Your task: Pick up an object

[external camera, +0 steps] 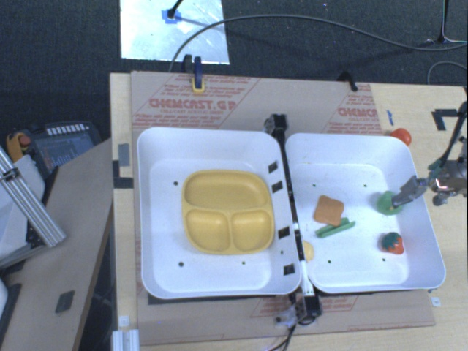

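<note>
While the claw (404, 194) hovers at the green piece (386, 202), reaching is under way. Whether it grips, I cannot tell; next comes lifting

The cardboard sheet (241, 93) under the bins carried red print reading "CHEMCAST GP" at eleven o'clock. A second red imprint of the same kind at one o'clock was too slanted to read.

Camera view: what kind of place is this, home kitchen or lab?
Most likely a robotics lab test bench, not a kitchen. Two white bins sit on a cardboard sheet, holding toy items such as a yellow divided plate. Loose cables cross the dark floor, and a handheld control pendant lies at left.
</note>
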### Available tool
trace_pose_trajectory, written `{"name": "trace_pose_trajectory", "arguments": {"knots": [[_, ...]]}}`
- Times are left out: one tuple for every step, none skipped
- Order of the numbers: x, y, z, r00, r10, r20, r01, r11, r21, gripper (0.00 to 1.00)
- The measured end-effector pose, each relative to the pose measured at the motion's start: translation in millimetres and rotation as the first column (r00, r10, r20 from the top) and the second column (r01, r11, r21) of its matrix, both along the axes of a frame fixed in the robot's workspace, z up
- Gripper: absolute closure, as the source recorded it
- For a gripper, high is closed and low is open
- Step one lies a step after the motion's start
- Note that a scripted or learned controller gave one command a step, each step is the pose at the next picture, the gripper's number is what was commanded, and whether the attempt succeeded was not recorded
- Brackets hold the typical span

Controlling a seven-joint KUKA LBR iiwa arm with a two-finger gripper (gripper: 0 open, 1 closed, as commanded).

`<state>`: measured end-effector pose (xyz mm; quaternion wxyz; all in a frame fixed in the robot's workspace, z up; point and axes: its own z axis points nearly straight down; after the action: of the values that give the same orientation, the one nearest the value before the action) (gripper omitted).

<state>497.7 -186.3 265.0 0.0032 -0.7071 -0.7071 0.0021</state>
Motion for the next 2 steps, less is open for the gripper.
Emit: {"name": "trace_pose_trajectory", "arguments": {"knots": [[2,0,5,1.0,0.003,0.009,-0.003,1.0,-0.002,0.0],[-5,-2,-40,1.0,0.001,0.008,-0.001,1.0,-0.002,0.0]]}}
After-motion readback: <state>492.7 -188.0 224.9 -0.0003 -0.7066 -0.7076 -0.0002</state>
